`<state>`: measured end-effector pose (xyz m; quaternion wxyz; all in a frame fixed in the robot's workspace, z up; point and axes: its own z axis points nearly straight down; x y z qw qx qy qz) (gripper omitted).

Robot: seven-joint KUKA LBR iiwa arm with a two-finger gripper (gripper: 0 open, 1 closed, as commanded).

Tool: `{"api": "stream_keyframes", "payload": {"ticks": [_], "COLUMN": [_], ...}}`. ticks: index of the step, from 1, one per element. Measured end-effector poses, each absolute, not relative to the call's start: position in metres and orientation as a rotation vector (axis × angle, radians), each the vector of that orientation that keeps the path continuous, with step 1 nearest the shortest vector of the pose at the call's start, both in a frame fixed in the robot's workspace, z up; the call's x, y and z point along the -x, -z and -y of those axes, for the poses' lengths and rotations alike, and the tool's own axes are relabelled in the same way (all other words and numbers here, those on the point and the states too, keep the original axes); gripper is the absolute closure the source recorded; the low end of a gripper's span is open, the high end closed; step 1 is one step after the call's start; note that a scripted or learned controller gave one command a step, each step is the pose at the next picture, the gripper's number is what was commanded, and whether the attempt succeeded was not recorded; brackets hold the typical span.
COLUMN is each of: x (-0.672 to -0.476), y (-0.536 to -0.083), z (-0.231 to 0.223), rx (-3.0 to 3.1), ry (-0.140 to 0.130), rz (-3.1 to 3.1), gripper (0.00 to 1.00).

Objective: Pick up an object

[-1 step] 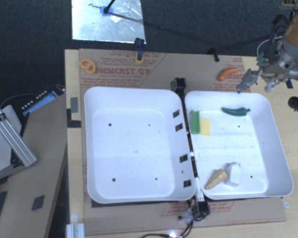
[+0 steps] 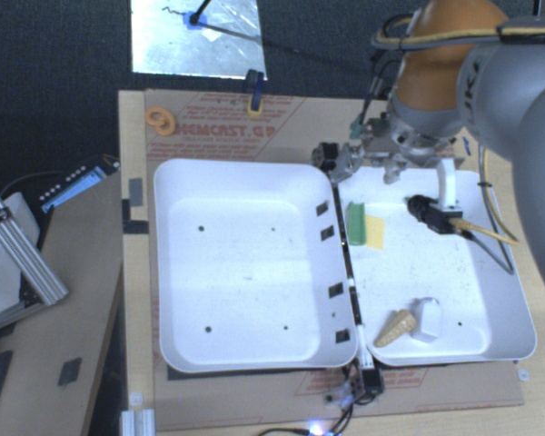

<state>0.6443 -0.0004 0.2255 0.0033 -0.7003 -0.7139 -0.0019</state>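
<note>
White plastic bins are sitting side by side on the bench, and the right bin [image 2: 490, 334] is holding the things. Nearest, by its front wall, a tan cone-shaped piece [image 2: 392, 327] is lying just beside a small white object [image 2: 427, 319]. Further back, a green and yellow sponge [image 2: 364, 225] is lying flat by the divider. At the far end, the grey arm [image 2: 518, 89] is bending down over the bin, and the gripper [image 2: 374, 159] is hanging near the rim, holding nothing I can see.
</note>
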Motion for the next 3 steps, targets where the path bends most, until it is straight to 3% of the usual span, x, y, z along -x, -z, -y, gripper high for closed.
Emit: {"api": "stream_keyframes", "payload": {"ticks": [1, 2, 3], "x": [-0.646, -0.649, -0.669], "y": [-0.239, -0.293, -0.406], "z": [0.012, -0.079, -0.157], "rx": [2.217, 2.209, 2.211], "ry": [0.006, 0.013, 0.025], "rz": [2.229, 2.238, 2.241], "gripper": [1.00, 1.00, 1.00]}}
